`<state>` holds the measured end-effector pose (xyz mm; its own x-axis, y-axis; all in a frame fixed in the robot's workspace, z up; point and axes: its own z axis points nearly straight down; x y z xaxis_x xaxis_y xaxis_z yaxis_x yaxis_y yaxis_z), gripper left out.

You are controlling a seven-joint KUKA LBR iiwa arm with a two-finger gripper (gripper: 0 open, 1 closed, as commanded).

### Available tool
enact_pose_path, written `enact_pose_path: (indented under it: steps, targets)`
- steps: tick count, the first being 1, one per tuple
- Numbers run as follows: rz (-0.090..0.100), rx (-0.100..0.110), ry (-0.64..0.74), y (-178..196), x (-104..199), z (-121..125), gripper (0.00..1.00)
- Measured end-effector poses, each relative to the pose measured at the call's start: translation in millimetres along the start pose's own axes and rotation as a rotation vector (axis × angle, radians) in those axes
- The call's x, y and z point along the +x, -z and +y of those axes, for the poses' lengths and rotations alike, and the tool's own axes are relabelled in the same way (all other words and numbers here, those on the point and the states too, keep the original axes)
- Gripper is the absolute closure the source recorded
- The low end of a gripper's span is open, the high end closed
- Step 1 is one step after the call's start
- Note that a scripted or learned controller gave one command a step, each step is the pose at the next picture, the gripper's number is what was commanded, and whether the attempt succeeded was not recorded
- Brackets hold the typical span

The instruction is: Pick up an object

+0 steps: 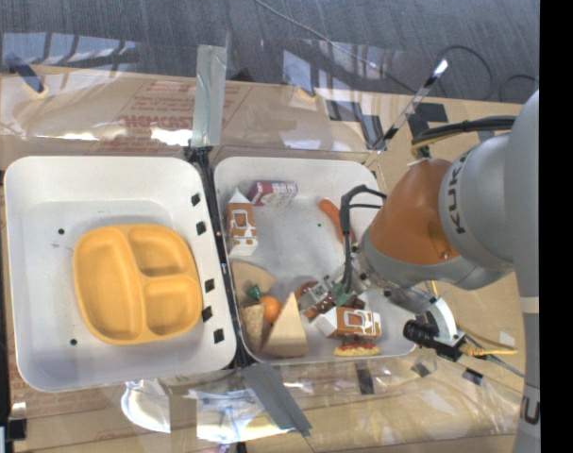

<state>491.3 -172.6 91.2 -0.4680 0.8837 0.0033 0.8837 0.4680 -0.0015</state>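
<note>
While our gripper (338,291) hangs low by the right bin's (295,173) front edge, grip state unclear to us, the small carton (352,323) lies just frontward, beneath it.

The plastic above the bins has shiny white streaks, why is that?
In the camera view, the clear plastic sheet behind the bins is glaring: light bounces off its wrinkles. The yellow tray looks evenly lit and sharp, while the arm shades the right bin's corner.

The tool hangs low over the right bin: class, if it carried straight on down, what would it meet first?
Probably the small dark item right under the tool, beside the white and brown carton. Depth is hard to judge from this slanted view.
</note>
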Motion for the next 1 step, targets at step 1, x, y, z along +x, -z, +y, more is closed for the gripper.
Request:
enact_pose_path:
  steps: [1]
  targets:
    - [-0.027, -0.014, -0.039, 6.6, 45.4, 13.4, 0.00]
